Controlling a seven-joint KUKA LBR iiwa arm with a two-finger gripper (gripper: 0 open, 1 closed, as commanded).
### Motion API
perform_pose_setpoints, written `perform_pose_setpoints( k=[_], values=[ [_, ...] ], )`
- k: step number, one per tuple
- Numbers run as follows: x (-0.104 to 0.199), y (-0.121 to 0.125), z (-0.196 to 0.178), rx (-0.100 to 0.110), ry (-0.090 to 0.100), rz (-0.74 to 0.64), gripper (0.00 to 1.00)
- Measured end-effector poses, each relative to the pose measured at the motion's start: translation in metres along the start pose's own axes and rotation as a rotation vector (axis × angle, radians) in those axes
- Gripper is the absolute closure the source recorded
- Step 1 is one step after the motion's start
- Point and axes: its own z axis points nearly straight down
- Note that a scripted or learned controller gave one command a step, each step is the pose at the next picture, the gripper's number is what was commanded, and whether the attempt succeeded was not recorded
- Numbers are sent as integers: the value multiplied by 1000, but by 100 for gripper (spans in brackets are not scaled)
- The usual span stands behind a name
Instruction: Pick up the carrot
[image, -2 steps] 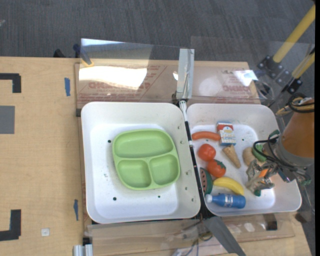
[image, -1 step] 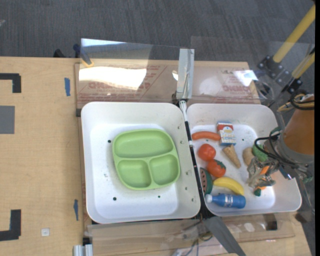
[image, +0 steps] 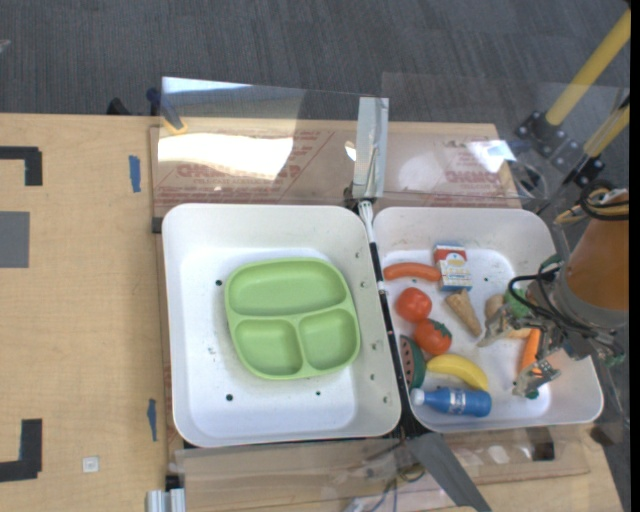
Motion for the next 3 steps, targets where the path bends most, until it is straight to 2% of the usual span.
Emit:
perform_pose_setpoints(
  k=[1, 2, 3],
  values=[
    [5, 5, 11, -7, 9, -98, 0],
    [0, 5, -1, 0, -4, -100, 100],
    [-34, 73, -55, -12, 9, -79, 100]
  ],
)
